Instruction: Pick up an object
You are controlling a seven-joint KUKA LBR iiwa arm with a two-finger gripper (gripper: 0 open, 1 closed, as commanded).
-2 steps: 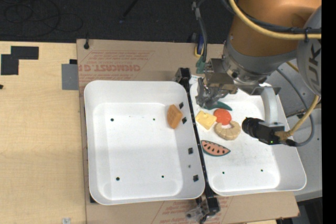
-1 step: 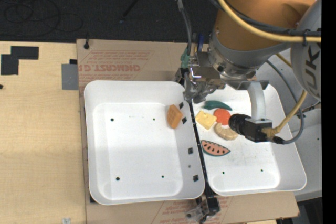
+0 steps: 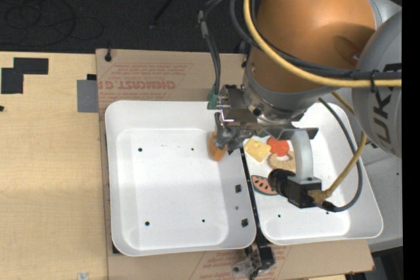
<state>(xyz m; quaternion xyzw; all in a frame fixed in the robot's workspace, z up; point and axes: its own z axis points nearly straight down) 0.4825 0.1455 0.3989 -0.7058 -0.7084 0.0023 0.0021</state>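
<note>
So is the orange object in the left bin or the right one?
Left bin: the orange object sits against its right wall, directly under the end effector. Whether it is gripped, cannot tell.

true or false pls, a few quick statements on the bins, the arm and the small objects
1. Two white bins sit side by side. True: left bin, right bin.
2. The arm reaches in from the left. False: the arm comes from the right.
3. An orange object is at the left bin's right edge, under the gripper. True.
4. The yellow piece lies in the left bin. False: it is in the right bin, beside a red piece.
5. The bins rest on a blue cloth. False: on a cardboard sheet.
</note>
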